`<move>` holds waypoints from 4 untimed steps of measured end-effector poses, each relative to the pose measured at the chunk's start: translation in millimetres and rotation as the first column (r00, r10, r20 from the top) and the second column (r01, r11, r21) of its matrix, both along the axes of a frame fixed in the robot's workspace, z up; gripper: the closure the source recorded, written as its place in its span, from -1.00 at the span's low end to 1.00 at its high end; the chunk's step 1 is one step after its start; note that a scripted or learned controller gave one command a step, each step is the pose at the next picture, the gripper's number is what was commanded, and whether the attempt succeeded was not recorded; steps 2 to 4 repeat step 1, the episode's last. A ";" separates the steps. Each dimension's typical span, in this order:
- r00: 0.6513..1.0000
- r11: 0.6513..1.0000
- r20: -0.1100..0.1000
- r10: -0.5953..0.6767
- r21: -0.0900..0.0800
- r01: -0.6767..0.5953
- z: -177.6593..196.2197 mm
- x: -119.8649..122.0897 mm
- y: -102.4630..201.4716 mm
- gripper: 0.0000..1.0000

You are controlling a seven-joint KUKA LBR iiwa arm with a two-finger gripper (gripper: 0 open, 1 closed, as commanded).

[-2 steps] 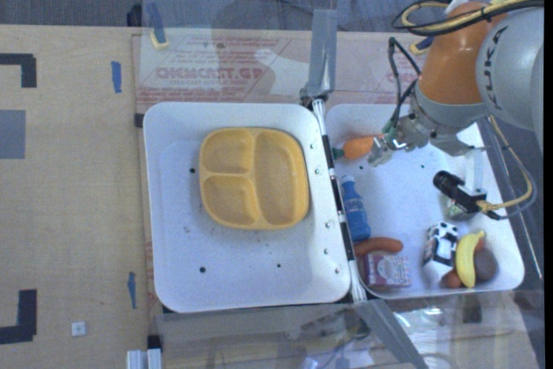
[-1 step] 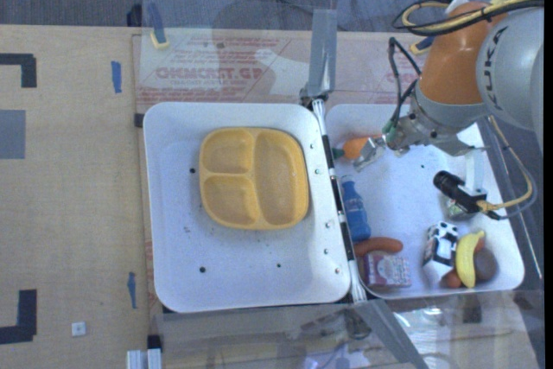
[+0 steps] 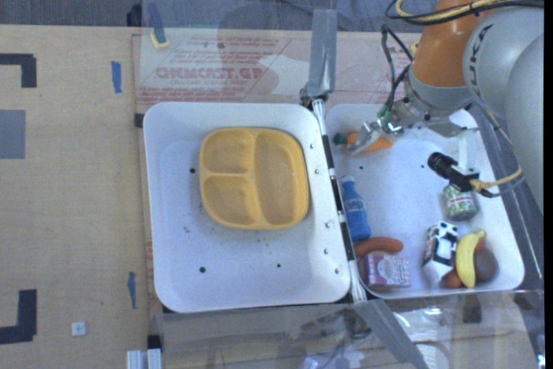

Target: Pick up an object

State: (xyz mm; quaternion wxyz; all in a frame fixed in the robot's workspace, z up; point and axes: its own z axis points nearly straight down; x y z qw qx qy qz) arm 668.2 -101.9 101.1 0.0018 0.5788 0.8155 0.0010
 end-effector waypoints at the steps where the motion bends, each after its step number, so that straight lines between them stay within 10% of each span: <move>1: 1.000 1.000 0.006 0.005 0.000 -0.005 18.2 3.3 0.9 1.00; 4: 1.000 1.000 0.006 0.005 0.000 -0.005 18.2 3.3 0.9 1.00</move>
